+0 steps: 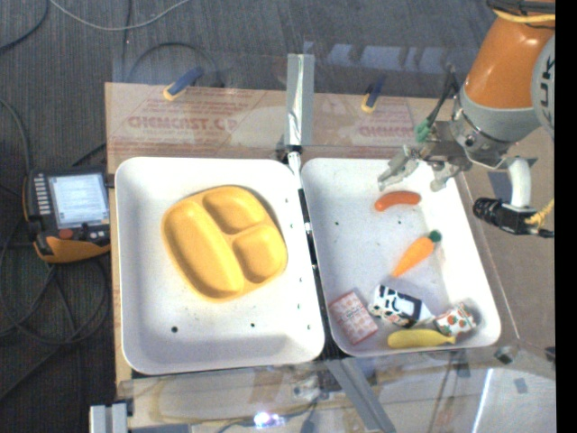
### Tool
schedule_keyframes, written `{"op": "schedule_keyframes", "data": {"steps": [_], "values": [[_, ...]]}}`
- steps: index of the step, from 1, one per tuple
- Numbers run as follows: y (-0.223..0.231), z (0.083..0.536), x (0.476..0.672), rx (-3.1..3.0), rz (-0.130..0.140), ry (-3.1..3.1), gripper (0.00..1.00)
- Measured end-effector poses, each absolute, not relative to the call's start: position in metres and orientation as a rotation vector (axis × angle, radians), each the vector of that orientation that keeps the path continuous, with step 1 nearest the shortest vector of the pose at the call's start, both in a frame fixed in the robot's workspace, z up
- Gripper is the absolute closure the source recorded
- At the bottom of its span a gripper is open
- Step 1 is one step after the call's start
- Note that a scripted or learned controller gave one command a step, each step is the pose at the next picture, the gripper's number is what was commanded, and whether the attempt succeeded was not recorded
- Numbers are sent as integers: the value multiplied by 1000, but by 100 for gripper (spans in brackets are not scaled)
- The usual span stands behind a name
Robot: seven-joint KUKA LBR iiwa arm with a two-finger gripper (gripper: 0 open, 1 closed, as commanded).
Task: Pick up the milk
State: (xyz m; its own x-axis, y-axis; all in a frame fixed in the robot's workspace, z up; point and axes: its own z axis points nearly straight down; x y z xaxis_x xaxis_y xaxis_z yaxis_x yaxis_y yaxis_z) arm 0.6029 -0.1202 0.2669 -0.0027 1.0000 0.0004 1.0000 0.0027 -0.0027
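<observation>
white plastic forms both shallow bins on the bench, and the right bin (469,233) serves as the landmark for everything else. the milk (398,306), a small carton with black and white cow patches, lies on its side near that bin's front edge, roughly midway along it. just left of the milk sits a pinkish red box (352,317), tilted. just in front and to the right of the milk lies a yellow banana (421,338), and beside that, in the bin's front right corner, a small red and white carton (456,319). an orange carrot (415,254) with a green tip lies at a slant in the middle of the bin, apart from the milk. a red-orange sausage (398,200) rests near the bin's back edge.

the gripper (417,170) hangs over the back of the right bin, just above the sausage and well apart from the milk. its fingers are spread apart with nothing between them. the grey arm with its orange band (512,57) rises beyond the bin's back right corner.

left of the right bin, the left bin (144,332) holds a yellow divided plate (225,240), slightly turned. a handheld pendant (68,210) with a lit screen lies further left still, off the bench.
</observation>
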Motion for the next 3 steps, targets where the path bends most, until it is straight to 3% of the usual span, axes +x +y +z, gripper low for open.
{"op": "schedule_keyframes", "data": {"steps": [1, 2, 3], "values": [[-97, 152, 553, -2154, 2, -2281, 0], [-102, 91, 489, -2338, -16, -2112, 0], [-101, 100, 489, -2338, -20, -2110, 100]]}}
